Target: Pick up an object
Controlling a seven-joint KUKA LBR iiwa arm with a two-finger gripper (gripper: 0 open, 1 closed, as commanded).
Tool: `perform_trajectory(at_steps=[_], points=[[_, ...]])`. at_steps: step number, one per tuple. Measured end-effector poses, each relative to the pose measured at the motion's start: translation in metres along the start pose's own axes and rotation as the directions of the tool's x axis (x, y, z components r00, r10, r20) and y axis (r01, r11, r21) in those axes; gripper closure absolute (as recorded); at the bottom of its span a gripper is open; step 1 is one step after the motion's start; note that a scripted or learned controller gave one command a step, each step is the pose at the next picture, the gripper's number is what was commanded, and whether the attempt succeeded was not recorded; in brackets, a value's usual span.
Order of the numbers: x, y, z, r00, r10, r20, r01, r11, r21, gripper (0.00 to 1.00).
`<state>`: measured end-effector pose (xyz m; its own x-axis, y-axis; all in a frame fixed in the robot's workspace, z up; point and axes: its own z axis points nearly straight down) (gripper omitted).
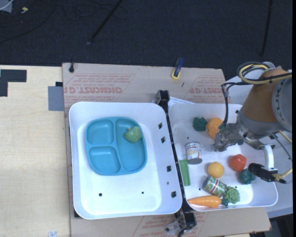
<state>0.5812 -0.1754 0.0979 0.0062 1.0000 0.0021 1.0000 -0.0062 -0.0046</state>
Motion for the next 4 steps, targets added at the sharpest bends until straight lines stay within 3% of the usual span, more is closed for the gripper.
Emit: perform_trajectory(at_steps=[1, 2, 3, 4], points=[[-0.002, -0.010, -0.055, 1.000, -0.001, 0.003, 0.001, 1.000, -0.007, 1.00], [0.005, -0.002, -0.106, 1.000, -0.007, 0.003, 0.007, 1.000, -0.008, 1.00], [0.004, -0.002, -0.131, 1.000, -0.007, 0.002, 0.007, 1.000, -0.005, 1.00], [0.058, -0.009, -0.128, 1.000, -0.010, -0.001, 0.010, 1.000, -0.001, 1.00]])
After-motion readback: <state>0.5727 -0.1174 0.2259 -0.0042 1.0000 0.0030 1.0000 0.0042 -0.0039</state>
